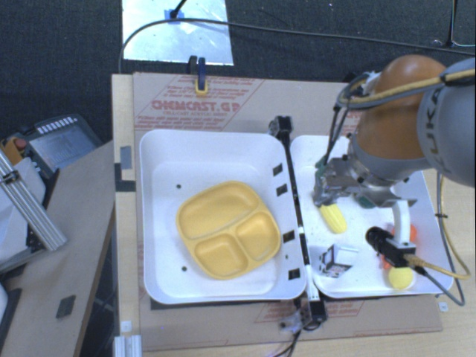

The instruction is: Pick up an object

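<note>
The left bin [160, 199] carries a yellow divided tray [227, 229], lying flat and well apart from the arm, so it has little bearing on the next move. Across the divider, in the right bin [311, 162], the gripper [324, 196] hangs low over the near-left part of the floor. From this slanted view it cannot be told whether the jaws are spread or pressed together, and nothing can be seen between them.

The likeliest target is the small yellow corn-like piece [332, 218], which lies on the bin floor just beside the gripper, on its near side and a touch to the right. Its long axis runs on a diagonal, from far-left to near-right. By this reading, the jaws would have to shift a little toward the camera and close across that diagonal, not along it.

Further toward the front, a small black-and-white box [336, 259] lies apart from the corn piece. A yellow-and-orange piece [400, 274] sits in the near-right corner, farther from the gripper.
</note>
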`<state>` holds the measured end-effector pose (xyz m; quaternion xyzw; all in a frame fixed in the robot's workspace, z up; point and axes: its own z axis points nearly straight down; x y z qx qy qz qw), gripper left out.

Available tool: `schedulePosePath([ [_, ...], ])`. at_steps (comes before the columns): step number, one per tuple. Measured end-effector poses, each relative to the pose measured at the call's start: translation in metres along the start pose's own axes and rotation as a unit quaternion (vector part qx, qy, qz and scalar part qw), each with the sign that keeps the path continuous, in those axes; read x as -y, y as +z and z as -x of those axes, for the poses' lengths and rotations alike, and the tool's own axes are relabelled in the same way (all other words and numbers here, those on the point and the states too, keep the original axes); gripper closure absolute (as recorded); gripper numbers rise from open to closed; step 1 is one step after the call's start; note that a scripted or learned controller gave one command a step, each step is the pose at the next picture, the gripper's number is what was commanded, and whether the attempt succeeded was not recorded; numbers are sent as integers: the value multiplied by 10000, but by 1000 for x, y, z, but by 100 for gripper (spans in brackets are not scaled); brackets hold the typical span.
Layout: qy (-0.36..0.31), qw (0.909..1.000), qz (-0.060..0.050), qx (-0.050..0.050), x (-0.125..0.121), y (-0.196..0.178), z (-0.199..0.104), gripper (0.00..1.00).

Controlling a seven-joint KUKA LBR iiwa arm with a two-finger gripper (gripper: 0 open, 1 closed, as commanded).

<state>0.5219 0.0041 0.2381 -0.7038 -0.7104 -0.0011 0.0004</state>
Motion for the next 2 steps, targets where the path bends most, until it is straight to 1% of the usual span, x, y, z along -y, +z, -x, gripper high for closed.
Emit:
schedulePosePath([
  [2, -2, 10000, 3, -2, -11, -9, -97, 100],
])
